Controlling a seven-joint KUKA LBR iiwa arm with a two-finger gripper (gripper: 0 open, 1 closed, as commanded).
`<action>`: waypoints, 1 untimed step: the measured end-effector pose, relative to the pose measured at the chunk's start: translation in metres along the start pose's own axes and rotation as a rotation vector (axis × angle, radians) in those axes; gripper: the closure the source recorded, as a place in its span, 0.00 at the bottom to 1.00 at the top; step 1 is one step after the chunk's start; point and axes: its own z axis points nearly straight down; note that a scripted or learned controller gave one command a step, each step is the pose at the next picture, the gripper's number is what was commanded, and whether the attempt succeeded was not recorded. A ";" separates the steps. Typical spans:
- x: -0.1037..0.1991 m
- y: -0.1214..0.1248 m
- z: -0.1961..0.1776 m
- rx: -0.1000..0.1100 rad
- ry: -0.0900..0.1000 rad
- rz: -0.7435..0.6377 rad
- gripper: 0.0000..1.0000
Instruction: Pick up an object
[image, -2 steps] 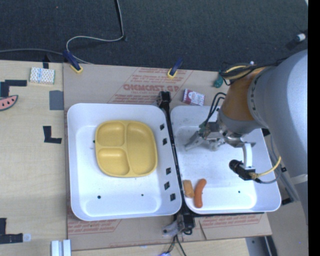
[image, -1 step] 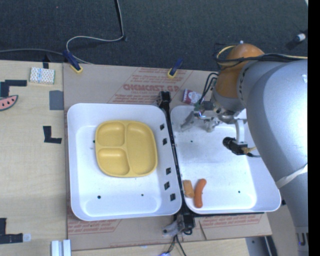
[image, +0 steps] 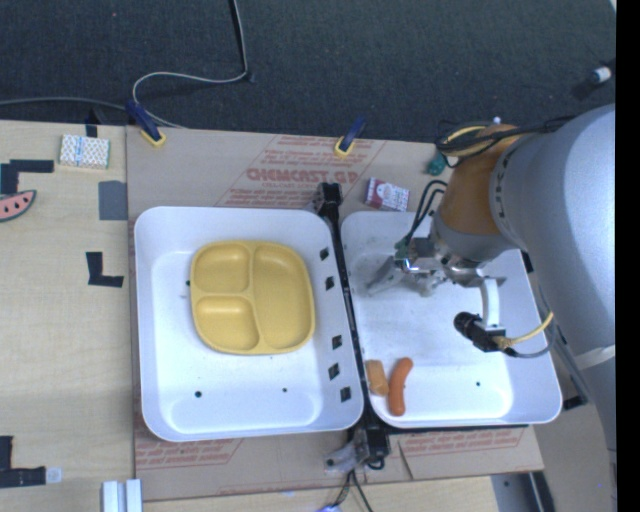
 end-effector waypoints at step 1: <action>0.000 0.000 -0.010 -0.002 -0.002 -0.001 1.00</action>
